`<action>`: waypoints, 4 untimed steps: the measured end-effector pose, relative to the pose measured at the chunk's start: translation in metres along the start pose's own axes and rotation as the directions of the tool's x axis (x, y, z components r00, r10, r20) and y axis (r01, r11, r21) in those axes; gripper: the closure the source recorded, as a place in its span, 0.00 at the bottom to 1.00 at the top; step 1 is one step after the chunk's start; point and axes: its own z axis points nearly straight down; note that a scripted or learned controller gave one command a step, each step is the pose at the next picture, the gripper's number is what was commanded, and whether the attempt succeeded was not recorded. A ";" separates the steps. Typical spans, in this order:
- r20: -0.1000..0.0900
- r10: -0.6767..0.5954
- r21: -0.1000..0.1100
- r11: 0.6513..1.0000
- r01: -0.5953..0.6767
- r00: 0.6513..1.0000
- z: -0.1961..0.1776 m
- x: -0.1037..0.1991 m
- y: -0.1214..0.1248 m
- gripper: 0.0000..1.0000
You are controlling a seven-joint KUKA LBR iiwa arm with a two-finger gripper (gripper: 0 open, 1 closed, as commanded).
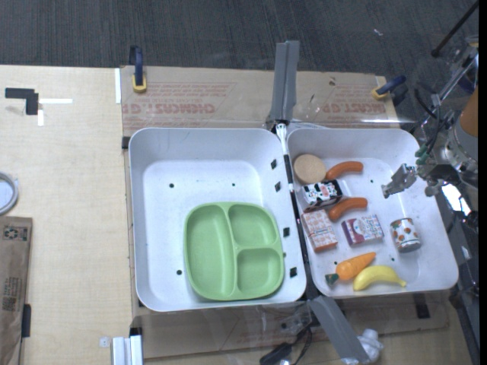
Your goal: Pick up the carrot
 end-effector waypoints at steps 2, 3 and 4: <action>0.000 0.216 0.000 0.976 -0.216 0.976 0.076 0.037 0.007 0.00; 0.001 -0.108 -0.001 0.994 0.108 0.994 0.120 0.060 0.040 0.00; 0.001 -0.191 -0.001 0.981 0.191 0.981 0.020 0.096 -0.036 0.00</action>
